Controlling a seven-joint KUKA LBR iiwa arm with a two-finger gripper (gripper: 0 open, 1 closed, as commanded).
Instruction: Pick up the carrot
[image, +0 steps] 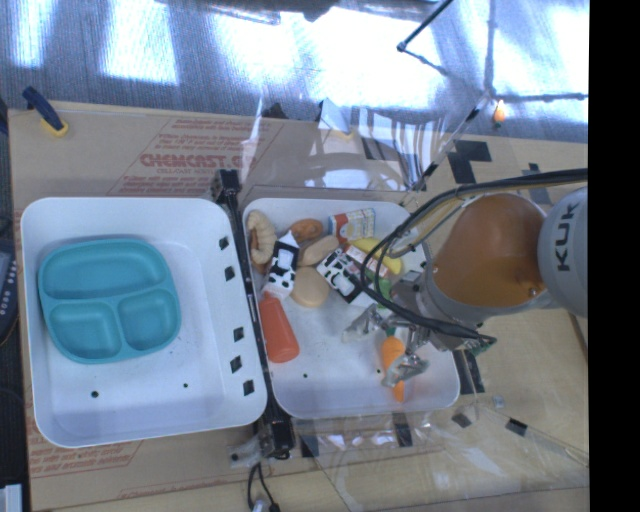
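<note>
Camera view, from the left: the left bin (40, 400) bears a teal divided plate (108, 297) and plays no part in the task. The first hazard lies just past the divider. A red-orange cylinder (279, 328) sits along the left wall of the right bin (330, 405), and it is close enough in colour to be taken for the target. Further right, a black-and-white spotted toy (284, 268), a tan bread-like piece (311, 288) and a yellow item (375, 250) crowd the far half of the bin. A sideways drag could catch them or shove them about. What I take for the carrot (392, 349) is a small orange piece in the near right part of the right bin, close to the front wall. It lies right at the gripper (405, 368), which sits over its near end, so part of it is hidden. A further scrap of orange shows just beyond, towards the rim. Whether the pincer is clenched on the carrot or released cannot be made out from this angle. The likelier failures are a hold on the tip alone that slips on the lift, or the carrot being pinned against the wall. The arm (490, 255) comes in from the right.
</note>
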